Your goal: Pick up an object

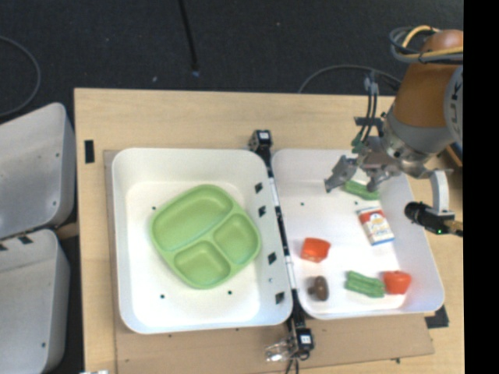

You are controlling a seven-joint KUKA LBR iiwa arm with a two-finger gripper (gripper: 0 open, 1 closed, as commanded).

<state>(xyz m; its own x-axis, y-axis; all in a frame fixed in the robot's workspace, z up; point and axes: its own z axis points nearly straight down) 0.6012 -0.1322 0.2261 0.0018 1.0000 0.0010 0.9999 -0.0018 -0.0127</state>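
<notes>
A small flat green plastic piece [360, 189] lies near the right bin's [312, 166] far edge, directly under the grey two-finger gripper [357, 179], whose fingers are spread apart and straddling it, likely lined up for a grab; nothing is clamped yet. Nearer the right edge lies a small white-and-red carton [376, 227], its print too blurred to read.

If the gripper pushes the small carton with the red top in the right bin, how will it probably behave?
The small carton lies flat on the right bin floor, so it would probably slide, not roll. It looks boxy and light, so a nudge may spin it. Its flat sides seem easy to pinch.
</notes>
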